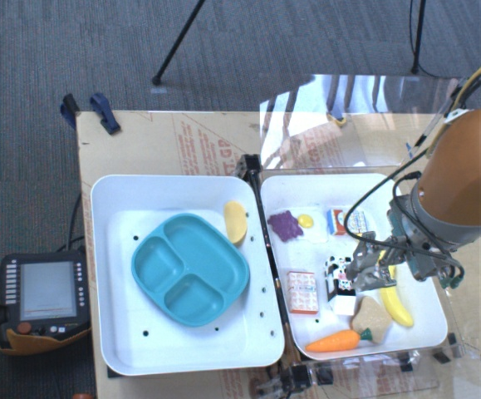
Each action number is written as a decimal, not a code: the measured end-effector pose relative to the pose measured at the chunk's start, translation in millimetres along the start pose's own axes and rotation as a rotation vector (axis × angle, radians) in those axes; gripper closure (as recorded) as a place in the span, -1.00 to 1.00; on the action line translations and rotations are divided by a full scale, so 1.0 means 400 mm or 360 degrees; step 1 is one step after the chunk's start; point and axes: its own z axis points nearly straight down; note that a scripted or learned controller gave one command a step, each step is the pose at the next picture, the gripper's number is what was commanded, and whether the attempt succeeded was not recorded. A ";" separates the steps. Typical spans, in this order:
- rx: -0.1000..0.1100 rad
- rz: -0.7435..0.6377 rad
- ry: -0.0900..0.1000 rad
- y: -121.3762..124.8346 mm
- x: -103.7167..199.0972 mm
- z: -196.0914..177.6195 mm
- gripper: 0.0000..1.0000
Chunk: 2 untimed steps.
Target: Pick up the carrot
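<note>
Carrot [334, 341] lies flat at right bin's [436, 339] front wall; probably light, rigid, smooth plastic, so grab across thick middle. Pincer [365, 274] above it, state cannot tell.

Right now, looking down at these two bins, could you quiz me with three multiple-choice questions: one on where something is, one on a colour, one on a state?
1. Where is the carrot?
A. left bin
B. right bin, near edge
C. on the floor

2. What colour is the divided plate?
A. teal
B. red
C. black

3. How does the carrot lie?
A. standing upright
B. flat on the bin floor
C. lifted in the air

Answers:
1 B: it lies along the front wall of the right bin.
2 A: the plate in the left bin is teal.
3 B: it lies flat, apart from the gripper.
</note>
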 end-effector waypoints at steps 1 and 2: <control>0.0000 -0.0124 0.0006 -0.213 -0.023 -0.033 1.00; -0.0003 -0.0402 0.0004 -0.320 -0.064 -0.106 1.00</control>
